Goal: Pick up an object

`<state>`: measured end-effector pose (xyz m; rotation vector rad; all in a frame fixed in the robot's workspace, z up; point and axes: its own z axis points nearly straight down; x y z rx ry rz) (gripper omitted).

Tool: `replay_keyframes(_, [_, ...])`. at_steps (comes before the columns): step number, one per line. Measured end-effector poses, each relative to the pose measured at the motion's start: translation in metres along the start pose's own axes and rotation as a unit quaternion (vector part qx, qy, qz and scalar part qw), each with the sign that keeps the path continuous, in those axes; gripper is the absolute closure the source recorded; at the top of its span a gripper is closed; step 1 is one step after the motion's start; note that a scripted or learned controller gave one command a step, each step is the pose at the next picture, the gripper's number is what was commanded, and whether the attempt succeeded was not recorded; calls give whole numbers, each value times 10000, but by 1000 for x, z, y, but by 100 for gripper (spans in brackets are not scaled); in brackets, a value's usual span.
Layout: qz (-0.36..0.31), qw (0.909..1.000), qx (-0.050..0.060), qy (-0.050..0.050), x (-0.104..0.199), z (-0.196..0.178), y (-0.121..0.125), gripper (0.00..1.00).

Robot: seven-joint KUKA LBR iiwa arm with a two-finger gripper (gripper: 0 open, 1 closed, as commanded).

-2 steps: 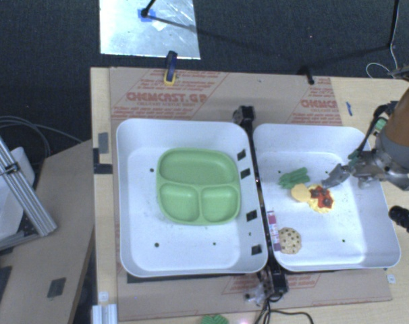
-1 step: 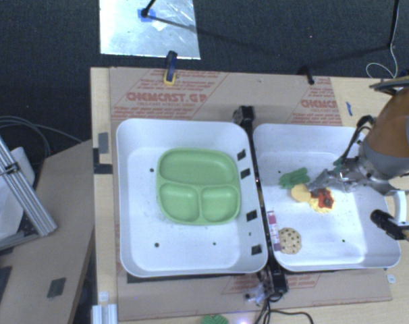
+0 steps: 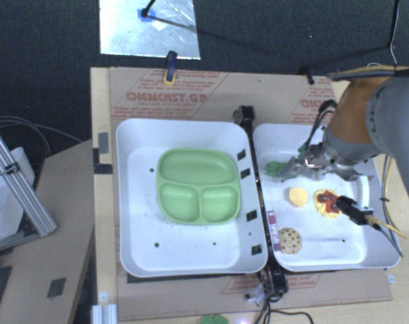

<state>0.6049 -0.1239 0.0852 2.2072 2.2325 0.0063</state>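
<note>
Approach step: gripper (image 3: pixel 290 171) is lowered onto green toy (image 3: pixel 275 168), above yellow piece (image 3: pixel 297 196). Claw opening can't be told. Closing is needed next.

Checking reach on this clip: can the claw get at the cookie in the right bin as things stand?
Probably yes. The cookie lies alone near the front left corner of the right bin, nothing over it, apart from the yellow piece. The claw is in the same bin, by the green item.
</note>
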Motion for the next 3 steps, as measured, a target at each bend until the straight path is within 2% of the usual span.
replay_keyframes(1, [55,10000,33,-3,-1,1,-44,0])
replay_keyframes(2, [52,10000,4,-8,-2,-10,-41,100])
replay_keyframes(3, [-22,10000,-34,16,105,-105,-34,100])
